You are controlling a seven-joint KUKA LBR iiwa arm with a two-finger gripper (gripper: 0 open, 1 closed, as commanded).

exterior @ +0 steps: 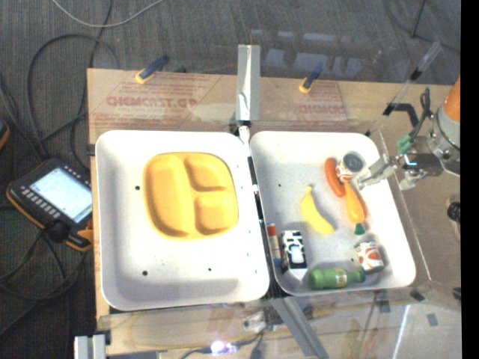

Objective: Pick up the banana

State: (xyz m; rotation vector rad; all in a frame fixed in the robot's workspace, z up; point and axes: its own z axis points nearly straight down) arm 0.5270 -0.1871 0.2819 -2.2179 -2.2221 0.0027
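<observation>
The yellow banana (316,212) lies in the middle of the right white bin (397,275), curved and pointing from upper left to lower right. My gripper (376,171) reaches in over the bin's right rim, up and to the right of the banana and well apart from it. Its tip sits close to a small round can (351,162) and the top of an orange carrot (355,204). Nothing is seen held in it.
A red sausage (334,176) lies just right of the banana. Along the bin's front are a black-and-white toy car (294,250), a green bottle (335,277) and a red-and-white can (368,255). The left bin (120,275) holds a yellow divided tray (191,193).
</observation>
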